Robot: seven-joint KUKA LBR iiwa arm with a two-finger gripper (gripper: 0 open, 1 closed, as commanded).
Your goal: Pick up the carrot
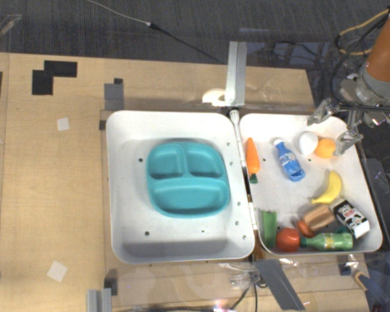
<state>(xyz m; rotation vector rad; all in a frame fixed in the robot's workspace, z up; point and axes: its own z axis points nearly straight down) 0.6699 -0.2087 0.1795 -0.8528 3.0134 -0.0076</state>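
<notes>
Spread apart with nothing between them, the two metal fingers (349,134) of the grey gripper (334,126) hang over the far right corner of the right shallow white plastic bin (372,194), just above a round orange fruit (325,148). The left shallow white plastic bin (127,174) holds a teal sectioned plastic plate (185,177). In the right bin, the orange toy carrot with a green top (252,159) lies lengthwise along the left wall, well apart from the gripper. A blue plastic bottle (289,160) lies near the middle, and a yellow toy banana (330,188) toward the right. A green bottle (327,242) lies along the near wall beside a red toy tomato (288,239). A white egg shape (307,141) touches the orange fruit.
</notes>
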